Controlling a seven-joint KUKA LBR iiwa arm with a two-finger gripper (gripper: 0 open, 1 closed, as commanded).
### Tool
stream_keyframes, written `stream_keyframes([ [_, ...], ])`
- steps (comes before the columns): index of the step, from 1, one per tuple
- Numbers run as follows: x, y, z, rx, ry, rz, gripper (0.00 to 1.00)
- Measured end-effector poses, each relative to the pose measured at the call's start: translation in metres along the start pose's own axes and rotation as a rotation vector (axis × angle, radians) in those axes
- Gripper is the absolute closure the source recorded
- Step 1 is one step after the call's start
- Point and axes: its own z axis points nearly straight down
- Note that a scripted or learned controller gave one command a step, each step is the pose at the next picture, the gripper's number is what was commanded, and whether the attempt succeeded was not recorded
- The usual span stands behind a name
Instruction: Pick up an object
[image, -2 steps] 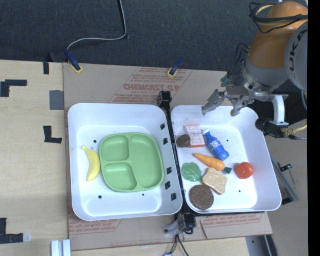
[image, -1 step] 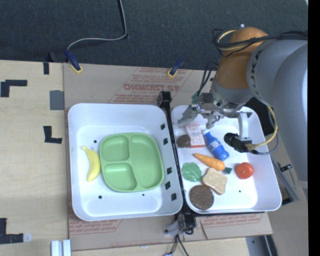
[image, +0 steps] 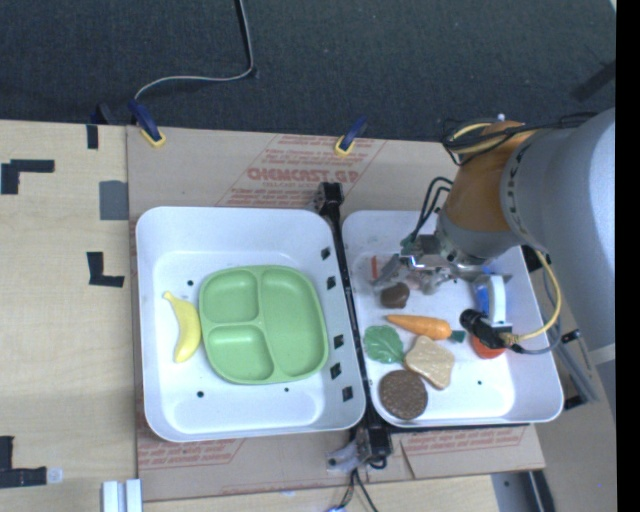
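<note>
2 shallow white bins with rounded corners and smooth, glossy walls sit side by side on a sheet of printed cardboard (image: 250, 170). The left bin (image: 150, 300) holds a matte green plate (image: 265, 325), a rounded square moulded into 3 compartments, and a curved yellow banana (image: 185, 325) lying just beside the plate's left rim. Bare white floor runs along this bin's top and bottom. The right bin (image: 540, 400) is more crowded. The gripper (image: 425, 265), grey metal below the arm's orange band, hangs over its upper middle, and whether it is open or closed, or has hold of anything, cannot be told from this angle. A small, dark brown lump (image: 395, 295) with a rough, rounded shape lies just below and left of the gripper, near the wall shared by the 2 bins. A thin red sliver (image: 375, 268) sits above it. Below lie a tapered orange carrot (image: 420, 325), a crinkled green leaf (image: 383, 343), a tan slice of bread (image: 432, 363) and a flat, round, dark brown patty (image: 403, 394), packed close together. A blue and white piece (image: 490, 298) and a red piece (image: 487, 349) lie towards the right. The bin's lower right corner is open floor.
</note>
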Motion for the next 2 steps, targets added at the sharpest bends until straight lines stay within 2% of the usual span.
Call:
stream_keyframes([
  [1,0.0009,-0.0002,-0.0091,0.001,0.001,-0.001,1.0],
  [2,0.0009,-0.0002,-0.009,0.001,0.001,-0.001,0.0],
])
